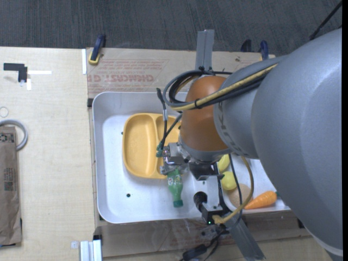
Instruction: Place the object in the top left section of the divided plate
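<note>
The grey arm is reaching in from the right across a shallow white bin, its bulk covering much of the bin's right half, the orange band sitting above the wrist with black and yellow cables looping over it. The gripper is pointing down at the bin's middle, just at the right edge of the yellow divided plate. A green bottle is lying directly below the gripper, cap toward the bin's near wall, its upper end touching or tucked under the gripper — whether the fingers are clamping it, or how far apart they are standing, cannot be told from this angle. The bottle is resting on the bin floor beside the plate's lower right corner, not in any section of the plate. To the right, partly hidden under the arm, a banana and a carrot are lying near a tan round item. A brown paper bag is lying at the far left on the bench.
</note>
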